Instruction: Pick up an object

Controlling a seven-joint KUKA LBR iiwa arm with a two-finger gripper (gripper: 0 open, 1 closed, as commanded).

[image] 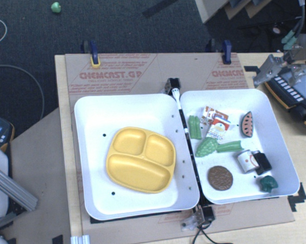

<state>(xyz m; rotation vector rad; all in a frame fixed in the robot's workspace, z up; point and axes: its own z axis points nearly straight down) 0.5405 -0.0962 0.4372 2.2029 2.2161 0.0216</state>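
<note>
The right bin (pixel 280 133) holds several small toys. A green pickle-like piece (pixel 195 127) lies near its left wall, beside two red-and-white cartons (pixel 216 123). A watermelon slice (pixel 247 124) is at the far right. A green leafy vegetable (pixel 208 147) with a long stem (pixel 229 146) lies mid-bin. In front of it are a brown round cookie (pixel 220 177), a white cup with a black part (pixel 251 161) and a dark green lump (pixel 268 183). The left bin (pixel 88 147) holds a yellow divided plate (pixel 140 159).
A black strip (pixel 183 123) runs between the two bins. Clamps (pixel 94 54) (pixel 226 50) grip the board's far edge. Grey and black equipment (pixel 282 75) stands past the right bin's far right corner. A green ball (pixel 56 6) lies on the floor.
</note>
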